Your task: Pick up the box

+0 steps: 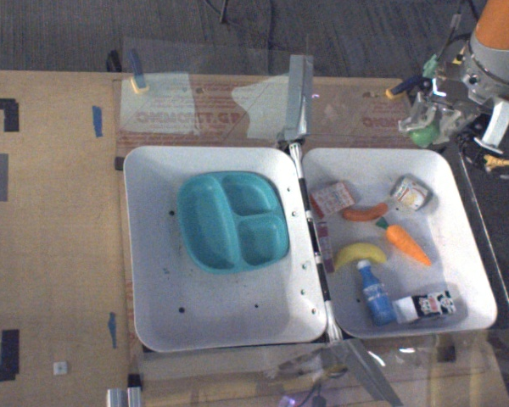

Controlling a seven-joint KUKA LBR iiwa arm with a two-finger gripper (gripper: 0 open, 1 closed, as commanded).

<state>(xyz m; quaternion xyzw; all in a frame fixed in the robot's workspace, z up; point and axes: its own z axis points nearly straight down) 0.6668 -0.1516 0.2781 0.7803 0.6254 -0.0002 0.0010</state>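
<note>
Hand (428, 117) above right bin's (467, 219) far rim — grip state unclear. Box (332, 198) flat in bin, well apart, beside sausage (365, 213).

The box (332, 198) is small, flat and roughly square, with a pinkish-red and white printed top whose markings are too small to read. It lies flat on the floor of the right bin (467, 227), in that bin's upper left part, close to the wall shared with the left bin. It sits turned slightly, so its edges run at a slant to the bin walls. Its lower right corner is just beside the left end of the sausage (365, 213), and whether the two touch cannot be told. The banana (360, 254) lies below it, apart from it. Nothing rests on the box, and its whole top face is in plain sight.
</note>
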